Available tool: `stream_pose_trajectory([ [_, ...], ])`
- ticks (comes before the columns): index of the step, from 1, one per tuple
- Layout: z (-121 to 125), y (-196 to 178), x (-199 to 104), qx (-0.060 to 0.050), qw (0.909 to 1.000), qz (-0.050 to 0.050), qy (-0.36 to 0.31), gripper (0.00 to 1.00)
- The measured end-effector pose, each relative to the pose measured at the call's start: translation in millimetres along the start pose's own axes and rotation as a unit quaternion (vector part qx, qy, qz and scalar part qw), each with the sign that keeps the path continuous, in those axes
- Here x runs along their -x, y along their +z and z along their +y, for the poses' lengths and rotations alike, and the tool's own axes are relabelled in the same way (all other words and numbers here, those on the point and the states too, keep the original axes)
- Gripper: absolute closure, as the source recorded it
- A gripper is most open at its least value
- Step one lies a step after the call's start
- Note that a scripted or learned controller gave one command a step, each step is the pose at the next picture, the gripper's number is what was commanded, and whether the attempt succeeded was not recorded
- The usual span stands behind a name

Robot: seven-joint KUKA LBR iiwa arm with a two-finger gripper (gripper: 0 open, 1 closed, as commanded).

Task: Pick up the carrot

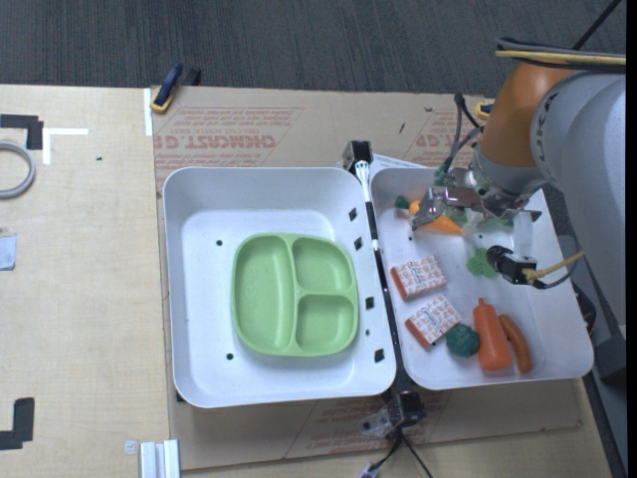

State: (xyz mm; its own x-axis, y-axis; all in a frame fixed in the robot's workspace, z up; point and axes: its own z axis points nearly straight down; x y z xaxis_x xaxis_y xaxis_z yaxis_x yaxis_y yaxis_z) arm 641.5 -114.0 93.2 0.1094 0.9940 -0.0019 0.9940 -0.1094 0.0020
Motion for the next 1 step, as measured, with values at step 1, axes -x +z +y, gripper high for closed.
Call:
stream_pose_trajectory([
  [1,0.1,-10.1,0.7,-0.001,1.0,-0.001,-0.001,1.0],
])
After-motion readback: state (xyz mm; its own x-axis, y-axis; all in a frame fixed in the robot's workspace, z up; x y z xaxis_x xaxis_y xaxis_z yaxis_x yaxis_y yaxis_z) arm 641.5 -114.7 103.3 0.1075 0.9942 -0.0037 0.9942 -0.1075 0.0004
